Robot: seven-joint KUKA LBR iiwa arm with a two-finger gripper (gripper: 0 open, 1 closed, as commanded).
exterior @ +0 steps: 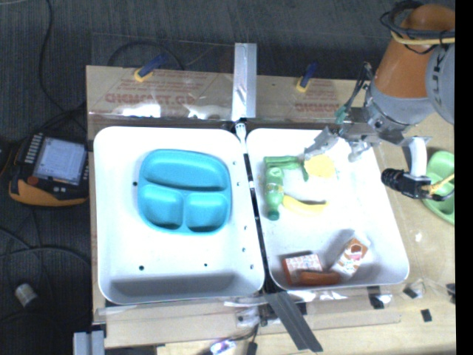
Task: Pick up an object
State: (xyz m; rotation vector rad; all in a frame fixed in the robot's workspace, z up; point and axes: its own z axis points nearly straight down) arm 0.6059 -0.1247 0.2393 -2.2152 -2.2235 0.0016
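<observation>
left bin (pixel 118 272): tray (pixel 185 189) in it
right bin (pixel 384 220): bottle (pixel 273 187) 9 o'clock, boxes (pixel 329 263) 6 o'clock
gripper (pixel 338 145): 12 o'clock

One fixed camera looks down at a slant from above the bench (pixel 425 235), far enough off to take in both white bins (pixel 111 220). The gripper (pixel 336 143) sits upper right, the arm entering from the right.
</observation>
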